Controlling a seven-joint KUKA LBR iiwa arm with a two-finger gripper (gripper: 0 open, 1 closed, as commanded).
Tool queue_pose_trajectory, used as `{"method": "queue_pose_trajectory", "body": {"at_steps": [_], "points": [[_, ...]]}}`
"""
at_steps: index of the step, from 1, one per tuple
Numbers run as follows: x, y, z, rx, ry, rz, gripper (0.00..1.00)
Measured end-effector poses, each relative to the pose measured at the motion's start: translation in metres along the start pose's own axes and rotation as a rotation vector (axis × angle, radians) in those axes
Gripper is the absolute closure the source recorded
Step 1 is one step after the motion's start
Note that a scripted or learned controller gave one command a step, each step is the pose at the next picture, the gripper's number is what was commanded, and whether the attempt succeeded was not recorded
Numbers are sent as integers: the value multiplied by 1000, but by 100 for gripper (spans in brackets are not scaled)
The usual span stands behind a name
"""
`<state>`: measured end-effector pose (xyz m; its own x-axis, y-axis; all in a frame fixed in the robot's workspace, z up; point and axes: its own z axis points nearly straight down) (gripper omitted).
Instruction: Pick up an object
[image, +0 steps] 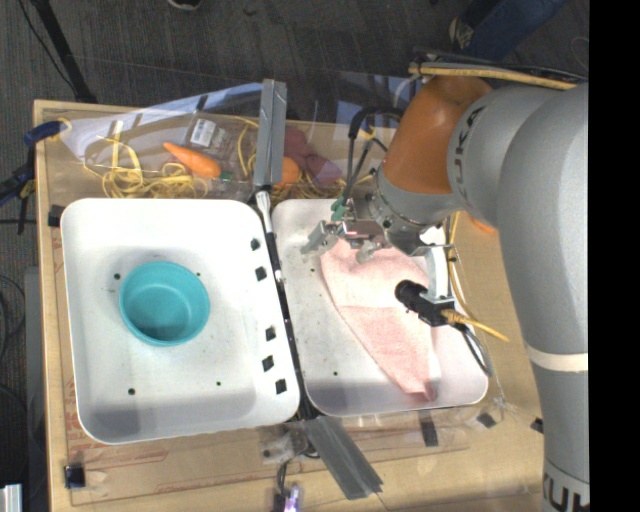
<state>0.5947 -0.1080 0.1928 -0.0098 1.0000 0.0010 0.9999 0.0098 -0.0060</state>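
A pink cloth (385, 315) lies spread in the right bin (320, 370), running from its upper middle down to the lower right corner. My gripper (345, 240) hangs over the cloth's upper end, near the bin's far wall. Its fingers (322, 237) are spread apart, with nothing between them. A teal bowl (165, 303) sits upright in the left bin (110, 400). The arm's grey body and orange band (430, 135) cover the right bin's upper right corner.
Behind the bins lies a clear plastic bag (170, 150) with yellow cord and an orange carrot-like item. A black divider (272, 300) with clips runs between the bins. Cables (470, 325) trail along the right bin's right side.
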Motion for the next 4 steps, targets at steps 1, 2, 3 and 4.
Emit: {"method": "queue_pose_trajectory", "body": {"at_steps": [1, 2, 3, 4], "points": [[-59, -1, 96, 0, 0, 139, 0], [-58, -1, 86, 2, 1, 135, 100], [-58, -2, 86, 3, 0, 134, 0], [-52, 17, 100, -7, -2, 14, 0]]}}
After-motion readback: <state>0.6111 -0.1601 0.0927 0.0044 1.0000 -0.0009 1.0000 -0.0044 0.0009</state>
